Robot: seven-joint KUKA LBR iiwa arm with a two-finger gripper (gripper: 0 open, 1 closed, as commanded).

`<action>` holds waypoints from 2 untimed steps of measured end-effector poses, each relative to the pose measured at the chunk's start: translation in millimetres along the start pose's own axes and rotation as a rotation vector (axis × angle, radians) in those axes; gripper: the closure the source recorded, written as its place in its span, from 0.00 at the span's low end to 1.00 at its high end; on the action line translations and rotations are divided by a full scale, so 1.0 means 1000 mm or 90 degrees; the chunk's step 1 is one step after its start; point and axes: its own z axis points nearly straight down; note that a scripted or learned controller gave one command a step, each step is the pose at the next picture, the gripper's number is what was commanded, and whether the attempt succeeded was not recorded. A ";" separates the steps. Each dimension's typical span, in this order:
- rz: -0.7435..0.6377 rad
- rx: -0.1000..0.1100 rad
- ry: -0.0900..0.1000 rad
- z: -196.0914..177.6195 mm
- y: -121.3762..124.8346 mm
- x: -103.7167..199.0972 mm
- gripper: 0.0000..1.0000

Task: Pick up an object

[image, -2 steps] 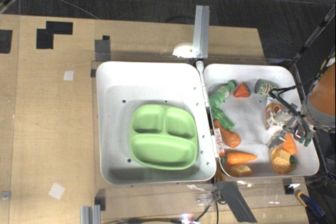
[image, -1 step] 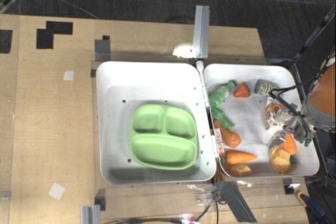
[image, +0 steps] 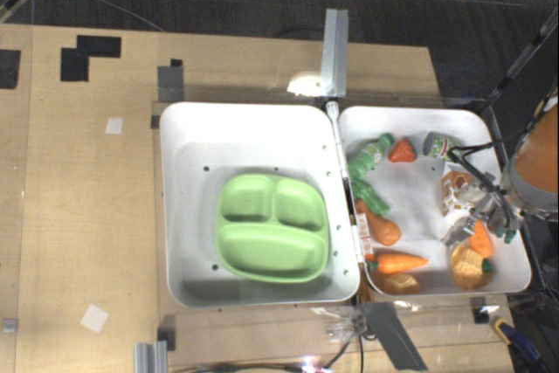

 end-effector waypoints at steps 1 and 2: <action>0.003 0.000 0.000 0.000 0.000 0.000 0.00; 0.007 0.000 0.000 0.000 0.000 0.000 0.00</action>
